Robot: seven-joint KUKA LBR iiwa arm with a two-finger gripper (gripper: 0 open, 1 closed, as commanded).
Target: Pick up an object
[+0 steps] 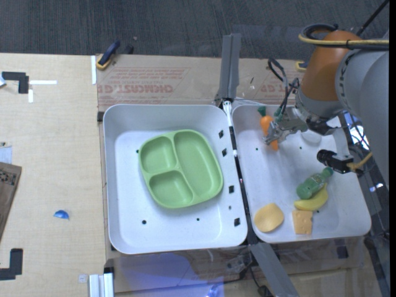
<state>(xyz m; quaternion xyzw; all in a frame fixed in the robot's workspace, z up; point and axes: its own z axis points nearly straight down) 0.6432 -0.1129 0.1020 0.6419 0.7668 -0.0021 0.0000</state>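
The left bin (124,184) holds a green divided plate (180,167); the right bin (346,228) holds a carrot (265,124) at its far left. A green bottle (314,183), banana (311,200), cheese wedge (302,222) and yellow chip (269,218) lie along its near side. The pincer (274,138) hangs just beside the carrot; I cannot tell its state.

A pale wood bench (49,166) fills the lower frame w/ dark grey carpet (154,11) beyond its far edge, a brown cardboard sheet (154,79) w/ red print lying along the back & a small blue bit (60,215) near the bench's left side.
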